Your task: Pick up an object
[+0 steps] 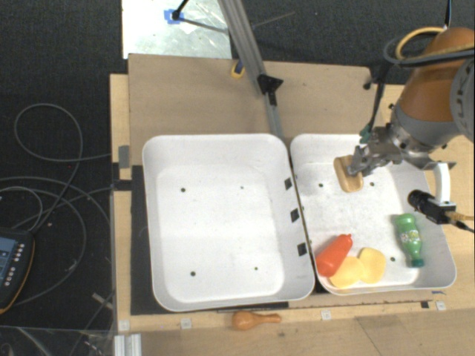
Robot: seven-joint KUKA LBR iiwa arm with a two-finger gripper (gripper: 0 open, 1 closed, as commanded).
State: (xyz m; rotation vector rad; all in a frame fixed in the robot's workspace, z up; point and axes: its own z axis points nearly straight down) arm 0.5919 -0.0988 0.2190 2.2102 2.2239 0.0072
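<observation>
Camera view, big to small. Bench (326,99): bare brown board, flat and matte, carries both bins so a slanted overhead view covers them. Left bin (215,221): shallow white plastic, rounded corners, speckled floor with a few dark dots. Right bin (326,199): same moulding, butted against the left one, black clips along the shared edge. All pickable items sit in it, near the arm's side.

Arm (434,87): grey with an orange band, reaches in from the right, wrist angled down over the right bin's far half. Gripper (361,163) is at a tan block (347,175), looks like wood or foam, roughly arched. The block seems to rest on the bin floor; claw opening can't be read, contact unclear, so no confirmed grasp.

Near corner cluster: red pepper-shaped toy (334,252), glossy, touching a yellow soft-looking lump (362,267). Green bottle (409,237) lies on its side by the right wall, smooth plastic. Small orange-brown gourd shape (256,319) lies outside the bins on the bench front edge.

Judgement: the block is the likely target.
</observation>
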